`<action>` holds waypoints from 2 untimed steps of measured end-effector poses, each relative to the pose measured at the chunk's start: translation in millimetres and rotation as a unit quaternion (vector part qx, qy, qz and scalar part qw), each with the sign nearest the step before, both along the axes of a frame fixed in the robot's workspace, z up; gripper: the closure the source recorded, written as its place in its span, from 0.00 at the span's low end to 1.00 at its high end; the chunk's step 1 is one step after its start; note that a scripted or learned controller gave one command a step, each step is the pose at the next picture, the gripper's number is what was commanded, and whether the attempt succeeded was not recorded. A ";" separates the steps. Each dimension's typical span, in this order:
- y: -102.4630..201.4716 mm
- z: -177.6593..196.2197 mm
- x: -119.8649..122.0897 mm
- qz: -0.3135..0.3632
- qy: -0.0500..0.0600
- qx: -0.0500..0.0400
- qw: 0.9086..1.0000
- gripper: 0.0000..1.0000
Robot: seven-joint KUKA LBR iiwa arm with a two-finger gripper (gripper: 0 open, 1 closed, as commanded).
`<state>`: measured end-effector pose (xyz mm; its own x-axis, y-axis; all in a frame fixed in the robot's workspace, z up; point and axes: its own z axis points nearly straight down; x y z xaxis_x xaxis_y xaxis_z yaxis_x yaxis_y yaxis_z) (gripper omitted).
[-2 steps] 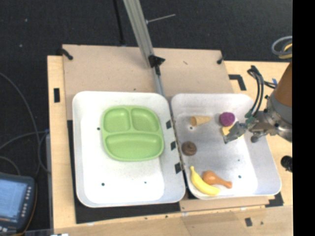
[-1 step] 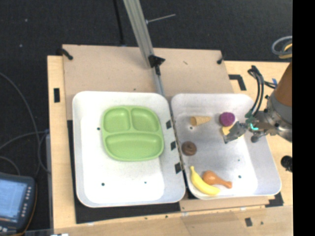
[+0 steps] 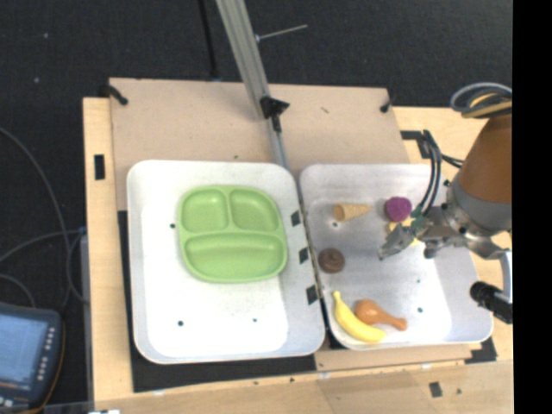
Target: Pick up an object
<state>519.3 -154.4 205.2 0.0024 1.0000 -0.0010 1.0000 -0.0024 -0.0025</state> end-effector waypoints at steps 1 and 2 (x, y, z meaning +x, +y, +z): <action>-5.8 -60.7 3.3 0.001 0.001 0.000 1.000 0.00; -7.0 -106.0 3.3 0.001 -0.001 0.000 1.000 0.00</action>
